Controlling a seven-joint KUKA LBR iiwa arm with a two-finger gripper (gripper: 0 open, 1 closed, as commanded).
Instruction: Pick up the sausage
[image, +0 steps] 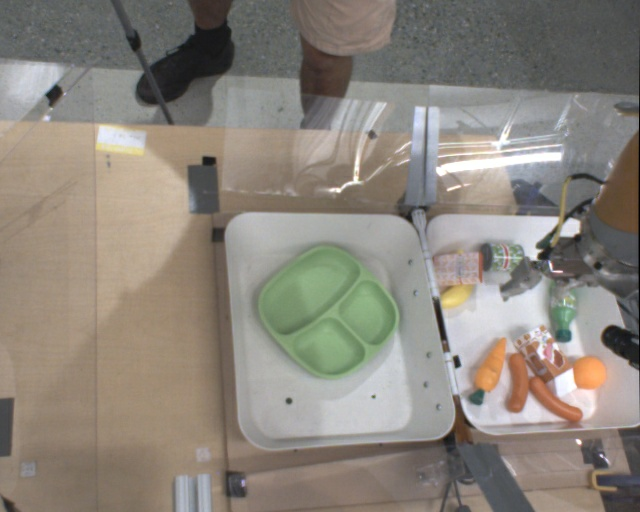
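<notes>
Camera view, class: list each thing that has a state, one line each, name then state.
Plate: upright in the left bin, compartments bare.
Sausages: two, lying flat in the right bin, ungripped.
Carrot: lying flat beside the sausages.
Orange: resting by the sausages.
Green bottle: lying on its side.
Can: lying on its side.
Gripper: over the right bin, apart from the sausages.

The grey KUKA arm with its orange band (622, 190) reaches in from the right edge of the camera view, wrist angled down and leftward. Its two-finger metal gripper (522, 283) hangs low, pointing left; how the tips stand is unclear.
</notes>
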